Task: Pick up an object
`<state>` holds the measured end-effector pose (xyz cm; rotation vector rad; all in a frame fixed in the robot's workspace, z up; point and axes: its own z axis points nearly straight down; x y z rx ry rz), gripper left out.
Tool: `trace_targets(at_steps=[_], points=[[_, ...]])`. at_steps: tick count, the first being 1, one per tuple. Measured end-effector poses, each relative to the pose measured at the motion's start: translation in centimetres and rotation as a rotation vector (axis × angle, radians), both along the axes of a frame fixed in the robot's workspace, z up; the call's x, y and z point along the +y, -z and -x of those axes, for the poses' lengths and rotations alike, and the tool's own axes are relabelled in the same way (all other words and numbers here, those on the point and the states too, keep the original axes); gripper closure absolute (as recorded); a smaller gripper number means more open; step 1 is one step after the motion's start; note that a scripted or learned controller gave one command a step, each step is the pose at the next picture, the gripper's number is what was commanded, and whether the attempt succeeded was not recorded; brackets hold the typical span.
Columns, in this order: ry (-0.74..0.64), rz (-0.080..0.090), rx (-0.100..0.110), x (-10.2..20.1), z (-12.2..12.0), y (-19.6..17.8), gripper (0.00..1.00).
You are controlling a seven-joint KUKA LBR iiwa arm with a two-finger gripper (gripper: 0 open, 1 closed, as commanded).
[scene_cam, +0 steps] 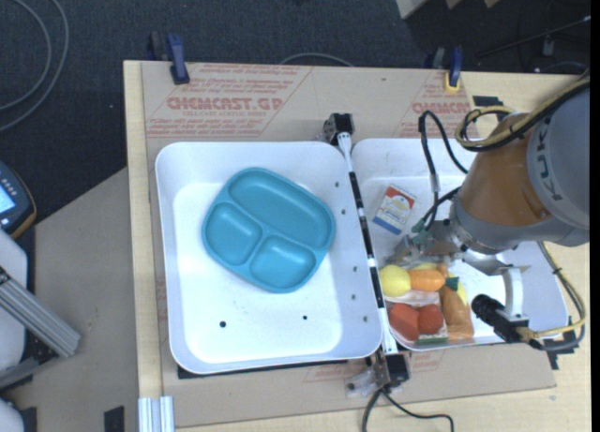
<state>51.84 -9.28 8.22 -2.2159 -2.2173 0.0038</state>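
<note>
Over the right bin (553, 304), near its front edge, my hand (433, 250) hangs low above the toy food pile (427, 299). I cannot tell its state. I should aim at the yellow lemon (395, 280) alone, then lift slowly.

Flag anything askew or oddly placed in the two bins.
The blue divided plate lies rotated at a slant to the left bin walls. In the right bin, the toy foods are crowded into its near-left corner, and a small card lies tilted.
</note>
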Motion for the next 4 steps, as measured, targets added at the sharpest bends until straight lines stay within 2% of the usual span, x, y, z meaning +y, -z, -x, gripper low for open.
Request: trace_targets(at_steps=[1,2,3,4], points=[[0.000,0.007,-0.013,-4.6,-7.4,-0.4,0.00],[0.003,0.010,-0.018,-10.4,-12.2,-7.7,0.00],[0.005,-0.001,0.007,-9.5,-1.5,-1.7,0.00],[-0.005,0.008,-0.025,-9.3,-15.4,-12.4,0.00]])
